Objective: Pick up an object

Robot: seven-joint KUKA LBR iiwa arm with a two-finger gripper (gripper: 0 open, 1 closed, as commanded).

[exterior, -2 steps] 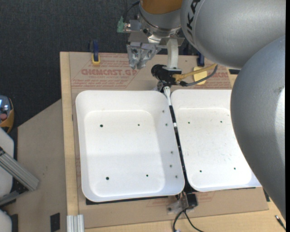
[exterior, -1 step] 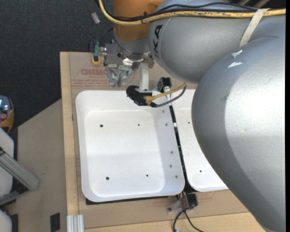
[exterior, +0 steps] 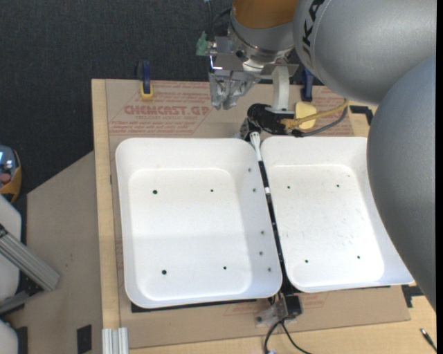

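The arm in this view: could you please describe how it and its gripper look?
The arm is bulky, rounded and smooth grey, with an orange band above the wrist and part of a black letter on its shell. The gripper is small, of bare grey metal.

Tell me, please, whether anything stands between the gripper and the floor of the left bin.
Nothing visible does. The gripper hangs above the brown board behind the back rim of the left bin, and the way into that bin looks open. A black and yellow fitting sits aside, at the bins' seam.
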